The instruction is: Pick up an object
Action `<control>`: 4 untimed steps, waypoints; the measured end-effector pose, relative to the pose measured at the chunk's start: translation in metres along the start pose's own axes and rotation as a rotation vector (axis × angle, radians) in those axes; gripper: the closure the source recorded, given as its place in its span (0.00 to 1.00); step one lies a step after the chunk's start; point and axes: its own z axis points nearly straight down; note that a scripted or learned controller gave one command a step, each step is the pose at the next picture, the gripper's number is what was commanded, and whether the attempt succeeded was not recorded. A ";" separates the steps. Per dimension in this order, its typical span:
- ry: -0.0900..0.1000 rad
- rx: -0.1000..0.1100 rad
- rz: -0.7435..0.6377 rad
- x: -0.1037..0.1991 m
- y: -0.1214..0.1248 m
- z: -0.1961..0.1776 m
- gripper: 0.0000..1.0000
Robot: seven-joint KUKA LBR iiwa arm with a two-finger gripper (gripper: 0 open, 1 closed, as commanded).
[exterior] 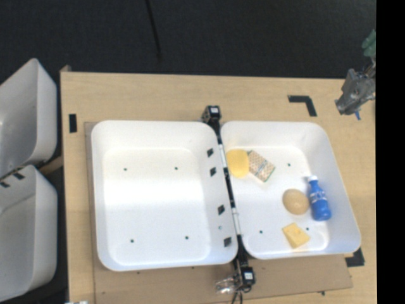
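Hovering at the frame's upper right, the gripper is sitting off the right bin; finger state unclear.

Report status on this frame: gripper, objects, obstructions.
Gripper parked at right edge, outside the bins. Blue bottle, tan ball, yellow pieces lie in right bin. Nothing blocking.

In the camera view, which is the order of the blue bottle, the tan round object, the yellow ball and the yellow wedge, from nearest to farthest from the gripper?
From the gripper, at the right edge above the bins:
1. blue bottle, right side of the right bin.
2. tan round object, just left of the bottle.
3. yellow ball, by the divider; yellow wedge, bin's front: too close to call.
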 end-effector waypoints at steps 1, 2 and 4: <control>-0.004 0.000 0.005 -0.039 0.081 0.003 1.00; 0.001 0.001 -0.001 -0.012 0.015 0.000 1.00; -0.006 0.001 0.014 -0.146 0.034 0.004 1.00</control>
